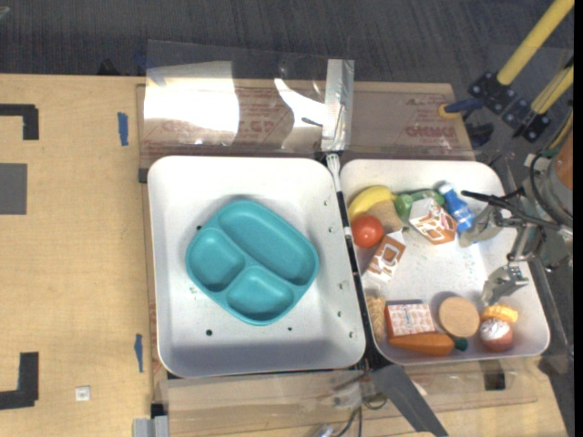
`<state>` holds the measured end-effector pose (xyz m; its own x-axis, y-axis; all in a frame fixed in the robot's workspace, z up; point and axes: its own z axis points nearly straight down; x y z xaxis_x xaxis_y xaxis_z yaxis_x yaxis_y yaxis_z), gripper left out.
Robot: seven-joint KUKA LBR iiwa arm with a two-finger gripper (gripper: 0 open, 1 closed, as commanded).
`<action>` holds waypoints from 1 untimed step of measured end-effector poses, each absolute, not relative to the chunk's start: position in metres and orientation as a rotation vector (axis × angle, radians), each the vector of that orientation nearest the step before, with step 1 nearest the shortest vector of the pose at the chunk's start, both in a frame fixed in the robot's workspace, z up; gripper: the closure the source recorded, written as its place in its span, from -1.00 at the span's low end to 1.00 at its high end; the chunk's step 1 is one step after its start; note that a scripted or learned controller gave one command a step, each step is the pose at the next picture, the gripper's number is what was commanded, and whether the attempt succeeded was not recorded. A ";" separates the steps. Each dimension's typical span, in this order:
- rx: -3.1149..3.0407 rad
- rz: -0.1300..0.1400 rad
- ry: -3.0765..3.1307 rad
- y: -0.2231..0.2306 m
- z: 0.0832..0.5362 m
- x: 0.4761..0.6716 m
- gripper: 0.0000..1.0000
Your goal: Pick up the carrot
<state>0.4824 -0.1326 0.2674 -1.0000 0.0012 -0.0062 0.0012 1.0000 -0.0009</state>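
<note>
The carrot point(422, 342) is orange with a green end and lies flat along the near wall of the right bin point(528, 349). It sits just in front of a red and white box point(409, 318) and a round tan disc point(458, 316). My gripper point(494, 256) hangs over the right side of that bin, up and to the right of the carrot and well apart from it. Its two metal fingers point(480, 229) stand spread, so it is open, with bare bin floor between them.
The right bin also holds a banana point(371, 197), a tomato point(368, 231), two small cartons point(435, 223), a blue bottle point(455, 206) and a red and yellow toy point(497, 328). A teal divided plate point(252, 259) lies in the left bin point(173, 335).
</note>
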 end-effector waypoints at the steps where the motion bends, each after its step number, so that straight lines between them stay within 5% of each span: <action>1: 0.546 0.001 3.096 -0.144 0.160 0.497 -1.00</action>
